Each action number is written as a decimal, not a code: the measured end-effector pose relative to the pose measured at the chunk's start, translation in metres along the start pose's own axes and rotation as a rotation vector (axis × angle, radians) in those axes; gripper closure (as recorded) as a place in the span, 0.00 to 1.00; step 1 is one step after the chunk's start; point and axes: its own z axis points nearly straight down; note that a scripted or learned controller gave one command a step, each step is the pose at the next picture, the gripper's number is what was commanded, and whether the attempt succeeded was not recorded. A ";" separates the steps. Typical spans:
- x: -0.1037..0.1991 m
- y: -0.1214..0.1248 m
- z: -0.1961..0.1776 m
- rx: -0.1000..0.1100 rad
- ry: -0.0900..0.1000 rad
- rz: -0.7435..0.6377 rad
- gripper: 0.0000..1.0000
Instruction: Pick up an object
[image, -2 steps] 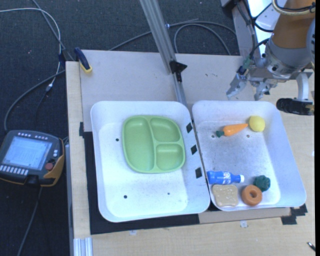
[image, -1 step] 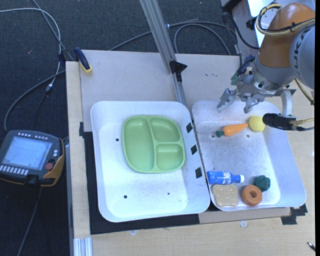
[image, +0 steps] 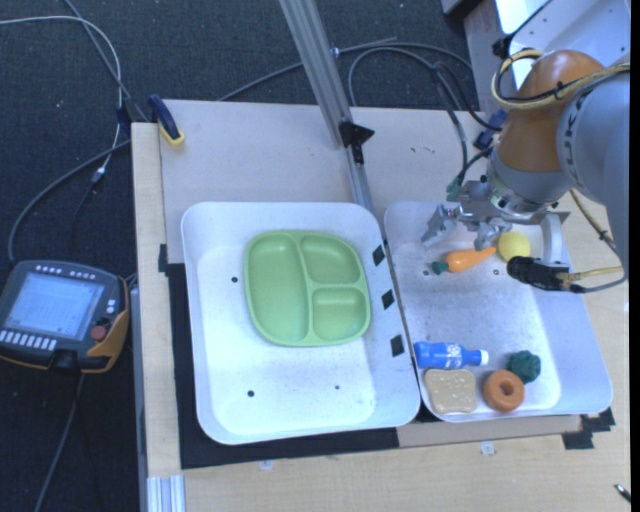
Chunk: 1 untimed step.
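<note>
**Two bins, one claw low over the carrot — nothing lifted yet**

Two shallow white bins lie side by side on the desk. The left bin (image: 225, 400) carries a green divided plate (image: 306, 286) near its middle. The right bin (image: 575, 345) carries the loose objects: a toy carrot (image: 466, 260) and a yellow lemon-like ball (image: 513, 245) near its far edge, and along its near edge a blue bottle (image: 448, 354), a tan slice of bread (image: 449, 390), a brown doughnut (image: 503, 390) and a dark green lump (image: 523, 365).

Progress, as judged from this view: the pick is not done. The claw (image: 462, 222) hangs over the far edge of the right bin, just above and beside the carrot, and no object sits between its fingers. Whether those fingers stand spread or closed cannot be told — the metal parts blur together under the wrist. What remains is the whole grasp: lowering, closing on an object, and lifting it off the bin floor.

The likeliest target is the carrot, being nearest the claw. It lies flat on the bin floor. Its long axis runs roughly along the far edge of the bin, tilted slightly, with the dark green stem end toward the left bin and the orange body running toward the yellow ball, which it nearly touches.
</note>
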 end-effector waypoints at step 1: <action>-0.001 0.008 0.057 -0.013 -0.003 -0.003 0.00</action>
